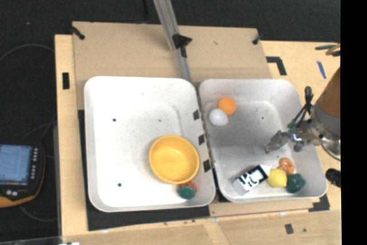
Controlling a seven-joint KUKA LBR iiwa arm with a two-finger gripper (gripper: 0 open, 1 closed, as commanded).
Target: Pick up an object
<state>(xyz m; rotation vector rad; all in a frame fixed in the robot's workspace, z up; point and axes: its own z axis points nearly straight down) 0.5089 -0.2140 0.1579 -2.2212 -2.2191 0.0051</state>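
You have two white bins side by side on a tan bench [229, 49]: the left bin [114, 100] and the right bin [252, 92], their inner walls touching. A grey metal rail [163, 6] slants down from the top toward that seam. A handheld pendant (blue screen lit) [17, 172] lies at far left, well apart from the bench.

You see the arm [330, 101] cut off at the right edge, so only its wrist end enters the frame. The gripper [277, 143] is dark and blurred against the right bin [252, 94]; its fingers cannot be resolved. The small green-and-red object [187, 190] is partly covered by the yellow bowl [174, 158], and is possibly a toy fruit. The print on the black-and-white box [251, 178] is too small to read. The handheld screen device [17, 172] is clipped by the left edge.
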